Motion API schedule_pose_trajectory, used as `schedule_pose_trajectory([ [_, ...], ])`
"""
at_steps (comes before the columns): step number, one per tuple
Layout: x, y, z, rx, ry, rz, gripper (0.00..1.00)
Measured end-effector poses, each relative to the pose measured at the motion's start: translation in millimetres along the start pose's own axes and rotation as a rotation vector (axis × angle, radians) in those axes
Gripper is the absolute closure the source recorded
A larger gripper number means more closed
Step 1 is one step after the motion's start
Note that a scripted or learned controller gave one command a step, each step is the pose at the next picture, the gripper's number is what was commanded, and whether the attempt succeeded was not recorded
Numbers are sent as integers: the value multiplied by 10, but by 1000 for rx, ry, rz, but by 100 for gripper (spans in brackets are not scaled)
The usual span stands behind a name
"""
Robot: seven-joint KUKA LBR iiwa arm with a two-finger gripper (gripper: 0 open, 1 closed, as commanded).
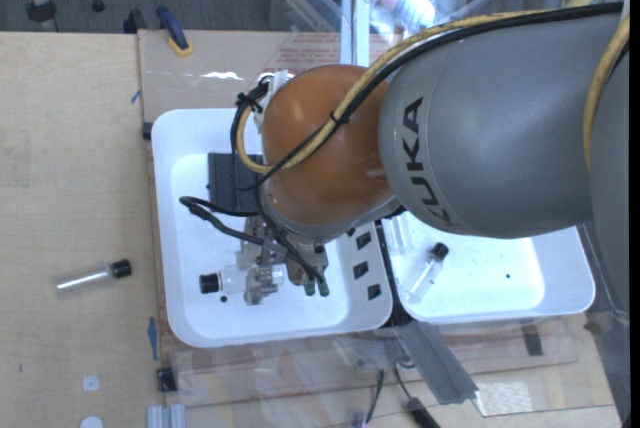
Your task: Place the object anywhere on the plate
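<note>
- Gripper point(268, 278) low in left bin point(175, 216), finger state impossible to tell.
- Small black-capped object point(209, 283) just left of gripper, on bin floor, apart from it.
- No plate identifiable.

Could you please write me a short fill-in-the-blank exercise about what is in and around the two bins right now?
1. The end effector hangs over the ____ bin in the camera view.
2. A clear vial with a black cap lies in the ____ bin.
3. Another capped vial lies on the bench, to the ____ of both bins.

Missing words: left; right; left
</note>
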State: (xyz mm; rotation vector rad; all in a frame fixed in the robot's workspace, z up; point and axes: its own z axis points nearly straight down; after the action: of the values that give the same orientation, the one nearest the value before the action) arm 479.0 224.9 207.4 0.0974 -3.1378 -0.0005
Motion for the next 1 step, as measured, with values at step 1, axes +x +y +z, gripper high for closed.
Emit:
schedule_pose_trajectory([
  [1,-181,-20,-1087,-2,-6,438,100],
])
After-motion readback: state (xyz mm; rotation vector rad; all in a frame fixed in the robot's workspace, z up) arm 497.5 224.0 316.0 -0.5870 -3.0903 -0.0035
